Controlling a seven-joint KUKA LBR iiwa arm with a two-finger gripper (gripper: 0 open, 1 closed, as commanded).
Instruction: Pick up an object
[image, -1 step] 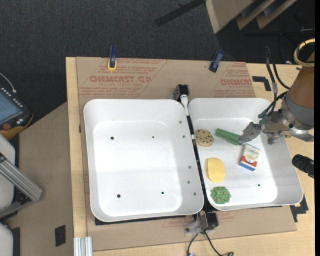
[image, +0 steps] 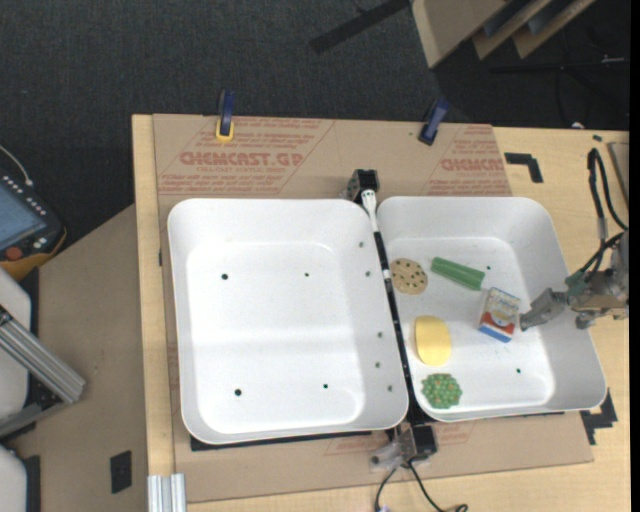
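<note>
Brown cardboard sheeting (image: 330, 150) printed "CHEMCAST GP" in red covers the desk (image: 110, 300) under two white bins. Inside the right bin (image: 540, 225), a speckled cookie (image: 407, 274) sits at ten o'clock, a green cylinder (image: 458, 272) at twelve, a yellow block (image: 433, 340) and a green studded ball (image: 441, 390) toward seven. A small red-white-blue carton (image: 499, 313), its print unreadable, lies at centre, just beside the end effector (image: 545, 308) at three o'clock; I cannot tell its grip.

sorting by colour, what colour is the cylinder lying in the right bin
Green. The cylinder shows best in the camera view, near the bin's far side.
</note>
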